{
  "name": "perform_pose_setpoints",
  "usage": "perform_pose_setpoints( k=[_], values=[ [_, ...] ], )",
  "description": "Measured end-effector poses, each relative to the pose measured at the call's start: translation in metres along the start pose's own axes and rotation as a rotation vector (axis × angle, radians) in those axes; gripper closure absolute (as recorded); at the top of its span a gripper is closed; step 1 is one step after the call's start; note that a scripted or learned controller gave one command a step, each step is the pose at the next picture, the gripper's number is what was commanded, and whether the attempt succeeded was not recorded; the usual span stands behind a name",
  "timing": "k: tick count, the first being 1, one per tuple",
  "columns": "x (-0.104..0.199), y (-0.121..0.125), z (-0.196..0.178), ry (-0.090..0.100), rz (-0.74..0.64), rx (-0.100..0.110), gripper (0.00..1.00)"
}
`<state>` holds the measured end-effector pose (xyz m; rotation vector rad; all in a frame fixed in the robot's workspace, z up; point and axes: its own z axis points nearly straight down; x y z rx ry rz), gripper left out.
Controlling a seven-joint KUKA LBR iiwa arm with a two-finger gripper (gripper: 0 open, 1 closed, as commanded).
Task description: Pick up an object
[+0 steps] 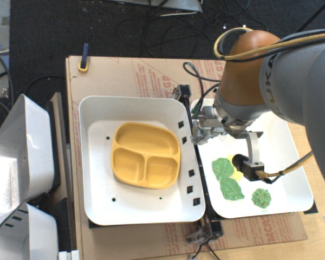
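Observation:
My gripper (205,130) hangs under the orange-banded wrist, over the back left part of the right bin (292,145), close to the wall between the two bins. In front of it lie a green leaf-shaped piece (222,168), a second green leafy piece (231,189) and a small knobbly green piece (261,198). A bit of yellow (236,174) shows between the leaves. None of these touches the gripper. A yellow divided plate (146,155) lies in the middle of the left bin (92,145).
The grey arm covers the back right of the right bin. Black clips sit along the divider between the bins. Two white tubs (16,150) stand off the bench to the left. A blue-and-yellow tool (84,57) lies at the bench's back left corner.

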<state>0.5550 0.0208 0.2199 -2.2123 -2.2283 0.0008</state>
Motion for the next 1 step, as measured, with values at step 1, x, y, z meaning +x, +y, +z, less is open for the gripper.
perform_pose_setpoints(
  k=[1],
  values=[
    [0.052,0.0108,0.0076,0.0,0.0,-0.002,1.0]
  ],
)
